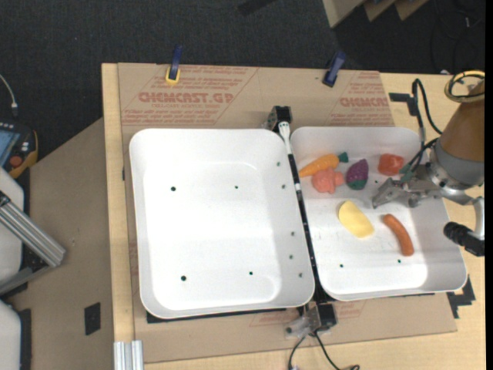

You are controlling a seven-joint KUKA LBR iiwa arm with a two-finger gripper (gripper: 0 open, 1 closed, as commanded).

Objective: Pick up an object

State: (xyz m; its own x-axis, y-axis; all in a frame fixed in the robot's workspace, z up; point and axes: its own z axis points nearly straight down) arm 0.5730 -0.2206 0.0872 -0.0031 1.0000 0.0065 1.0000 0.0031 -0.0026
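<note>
Arm: enters from the right, cut off by the frame edge; orange band and grey wrist visible, upper links out of frame. Gripper: grey metal fingers low over the right bin, between the red piece and the sausage; the fingertips blur together against the white bin floor, so whether they stand apart or closed cannot be told; nothing is seen between them.

Surface: brown cardboard sheet printed with red lettering, laid on a pale wooden bench; a yellow-and-blue clamp and a blue clamp at its far edge; dark carpet beyond; a black cable near the arm; a metal rail and other gear at the left edge, partly cut off and hard to identify.

Left bin: white, shallow; a few dark dots on its floor.

Right bin: white, shallow, touching the left bin along a dark seam; contents, all toy foods lying in its far half: orange carrot near the seam; pink piece just beside the carrot; purple piece with green top beside the pink piece; red piece towards the far right; yellow lemon-like piece near the middle; orange-red sausage to its right, just beside the gripper.
</note>
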